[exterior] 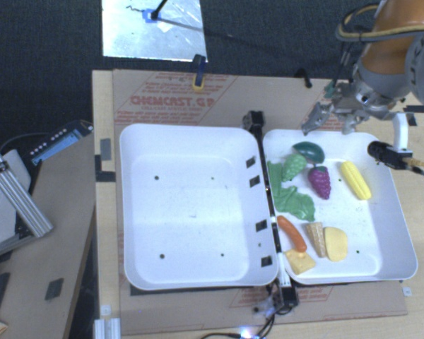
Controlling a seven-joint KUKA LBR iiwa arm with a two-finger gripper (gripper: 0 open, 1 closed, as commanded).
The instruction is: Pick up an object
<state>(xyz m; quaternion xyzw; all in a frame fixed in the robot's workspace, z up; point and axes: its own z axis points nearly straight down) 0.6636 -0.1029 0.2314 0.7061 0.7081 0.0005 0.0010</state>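
two white bins: left bin (191, 203) bare, right bin (381, 210) has eight toy foods: teal piece (309, 149), grapes (319, 181), corn (355, 179), two leafy greens (291, 189), carrot (292, 233), two yellow wedges (335, 244). end effector (332, 120) above right bin's far rim, fingers spread, holding nothing. cardboard-topped tabletop (177, 99), dark carpet beyond it.

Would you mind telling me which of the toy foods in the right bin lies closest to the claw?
The dark green one, at the far end of the right bin, just below the claw. The purple grapes, yellow corn and orange carrot lie farther away.
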